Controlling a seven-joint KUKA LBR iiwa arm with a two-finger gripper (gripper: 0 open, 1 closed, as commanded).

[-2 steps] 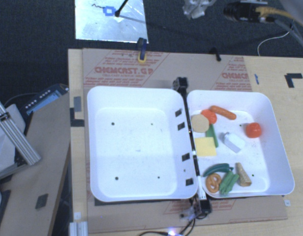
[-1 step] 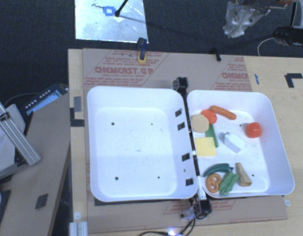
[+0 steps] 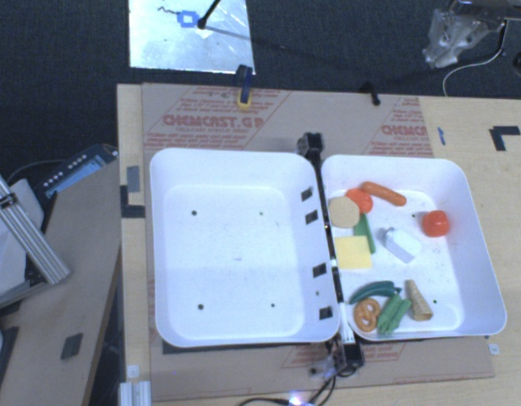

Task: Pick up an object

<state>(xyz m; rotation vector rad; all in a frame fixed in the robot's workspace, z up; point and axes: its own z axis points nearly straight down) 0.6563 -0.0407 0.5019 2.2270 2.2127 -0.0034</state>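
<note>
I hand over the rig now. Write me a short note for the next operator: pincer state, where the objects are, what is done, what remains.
Pincer: raised off the bench at the view's top right, away from both bins; nothing seen between its fingers.
Objects: all in the right bin. Carrot, tomato and white block in the middle and far part; cheese slice by the divider; pretzel and green pods in the near corner.
Done: nothing picked yet.
Left: descend, grasp one object, lift it.

One fixed camera looked down at a slant — both bins (image 3: 244,163) in frame, bench (image 3: 345,112) seen whole.
</note>
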